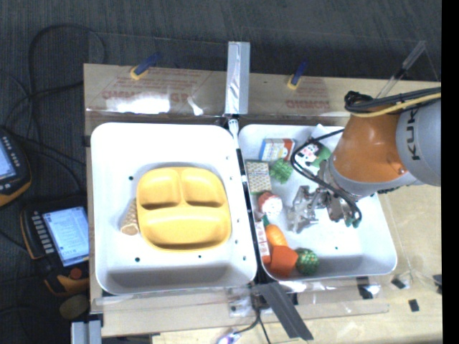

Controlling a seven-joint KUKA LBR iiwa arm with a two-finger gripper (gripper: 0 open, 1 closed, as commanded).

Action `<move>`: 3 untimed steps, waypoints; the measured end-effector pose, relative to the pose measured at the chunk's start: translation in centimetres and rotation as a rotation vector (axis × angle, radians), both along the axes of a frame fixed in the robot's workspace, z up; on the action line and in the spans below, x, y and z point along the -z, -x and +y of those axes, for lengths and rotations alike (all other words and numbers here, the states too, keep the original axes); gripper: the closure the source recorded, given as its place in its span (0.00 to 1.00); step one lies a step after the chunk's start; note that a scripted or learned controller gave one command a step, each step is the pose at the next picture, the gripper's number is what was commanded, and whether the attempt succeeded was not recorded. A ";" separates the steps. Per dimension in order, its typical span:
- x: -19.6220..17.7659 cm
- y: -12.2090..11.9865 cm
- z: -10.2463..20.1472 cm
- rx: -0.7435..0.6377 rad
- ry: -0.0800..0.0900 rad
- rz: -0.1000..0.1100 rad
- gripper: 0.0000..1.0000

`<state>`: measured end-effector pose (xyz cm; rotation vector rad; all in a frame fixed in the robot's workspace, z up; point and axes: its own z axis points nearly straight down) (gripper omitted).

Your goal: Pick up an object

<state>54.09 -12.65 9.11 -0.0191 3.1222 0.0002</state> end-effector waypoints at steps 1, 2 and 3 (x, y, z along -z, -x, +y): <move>0.2 -5.8 0.6 -0.243 0.006 0.015 0.00; 0.1 -6.6 1.8 -0.150 0.007 0.009 0.00; 0.0 -0.9 3.1 -0.068 0.004 -0.002 0.00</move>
